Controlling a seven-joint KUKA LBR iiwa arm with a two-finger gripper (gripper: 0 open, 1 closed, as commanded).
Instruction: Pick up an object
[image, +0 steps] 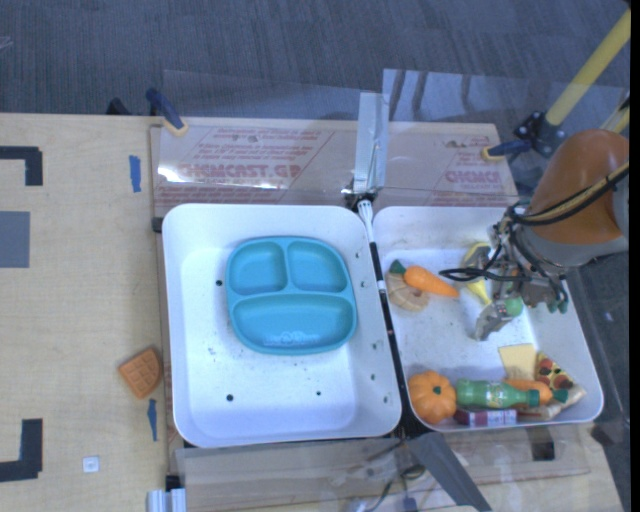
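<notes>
Carrot (428, 281), a toy by the look of it, lies in the upper left of the right bin (440, 225), likely light, rigid and smooth; its thick orange middle seems the best place to pinch. Just right of it and a little lower hangs the claw (492, 322); whether it is released or clenched I cannot tell.
</notes>
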